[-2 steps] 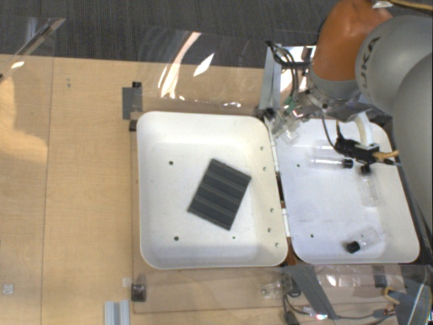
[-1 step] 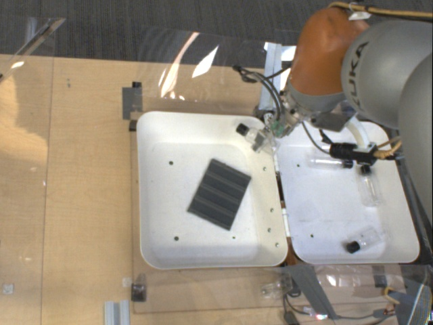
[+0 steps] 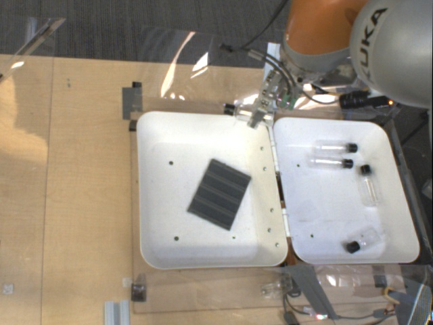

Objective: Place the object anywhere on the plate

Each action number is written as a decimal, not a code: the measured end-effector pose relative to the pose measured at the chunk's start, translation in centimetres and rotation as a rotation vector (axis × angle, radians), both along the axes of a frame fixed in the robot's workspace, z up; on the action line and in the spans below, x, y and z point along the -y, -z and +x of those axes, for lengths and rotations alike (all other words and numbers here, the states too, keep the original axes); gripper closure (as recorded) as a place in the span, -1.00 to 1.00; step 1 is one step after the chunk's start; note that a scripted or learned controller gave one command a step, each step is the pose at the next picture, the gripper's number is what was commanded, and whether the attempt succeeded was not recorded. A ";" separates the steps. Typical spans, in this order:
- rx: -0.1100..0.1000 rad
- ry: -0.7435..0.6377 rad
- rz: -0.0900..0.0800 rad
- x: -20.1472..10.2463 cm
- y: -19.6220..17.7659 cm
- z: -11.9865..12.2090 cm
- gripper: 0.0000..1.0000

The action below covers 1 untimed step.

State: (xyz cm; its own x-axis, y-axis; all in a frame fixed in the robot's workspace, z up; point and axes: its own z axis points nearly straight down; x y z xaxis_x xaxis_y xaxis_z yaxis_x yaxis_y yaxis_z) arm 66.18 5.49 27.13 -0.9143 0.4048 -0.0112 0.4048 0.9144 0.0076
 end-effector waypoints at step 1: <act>-0.003 -0.293 -0.003 -4.8 2.3 -1.9 1.00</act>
